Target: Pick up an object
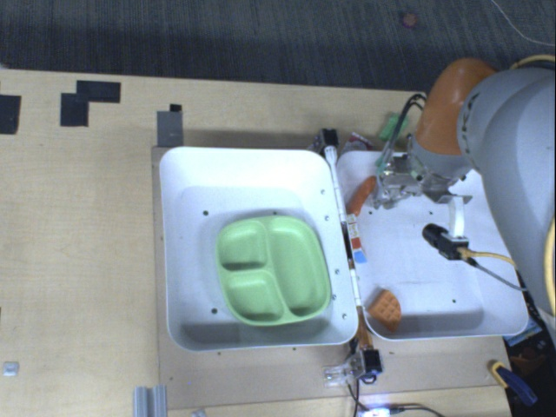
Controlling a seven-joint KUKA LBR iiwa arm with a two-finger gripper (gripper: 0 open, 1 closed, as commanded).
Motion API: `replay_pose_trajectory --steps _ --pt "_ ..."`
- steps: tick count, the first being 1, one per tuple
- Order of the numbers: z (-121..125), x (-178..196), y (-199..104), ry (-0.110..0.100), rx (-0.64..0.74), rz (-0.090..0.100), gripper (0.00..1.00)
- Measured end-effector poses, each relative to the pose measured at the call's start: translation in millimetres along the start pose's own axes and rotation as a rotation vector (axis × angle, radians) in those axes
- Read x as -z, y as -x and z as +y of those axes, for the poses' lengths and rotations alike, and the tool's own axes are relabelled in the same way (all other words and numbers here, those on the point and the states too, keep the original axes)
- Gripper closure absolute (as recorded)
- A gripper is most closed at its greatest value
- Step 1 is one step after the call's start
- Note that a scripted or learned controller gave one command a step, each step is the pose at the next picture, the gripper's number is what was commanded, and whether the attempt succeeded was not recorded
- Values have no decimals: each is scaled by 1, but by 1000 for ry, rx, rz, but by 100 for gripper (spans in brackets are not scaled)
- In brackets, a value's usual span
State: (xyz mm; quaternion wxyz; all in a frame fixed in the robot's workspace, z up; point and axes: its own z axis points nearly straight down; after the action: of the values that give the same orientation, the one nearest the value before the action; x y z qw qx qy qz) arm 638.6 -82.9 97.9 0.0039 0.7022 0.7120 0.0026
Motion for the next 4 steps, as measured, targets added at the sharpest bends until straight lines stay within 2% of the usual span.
replay_pose_trajectory --steps 1,2,3,4 --pt "33 89 -57 -2 -7 3 100" --pt "32 87 -56 -5 -7 2 0" --pt "-3 18 6 -9 -12 1 0" --pt "-45 -11 2 -2 -12 1 0"
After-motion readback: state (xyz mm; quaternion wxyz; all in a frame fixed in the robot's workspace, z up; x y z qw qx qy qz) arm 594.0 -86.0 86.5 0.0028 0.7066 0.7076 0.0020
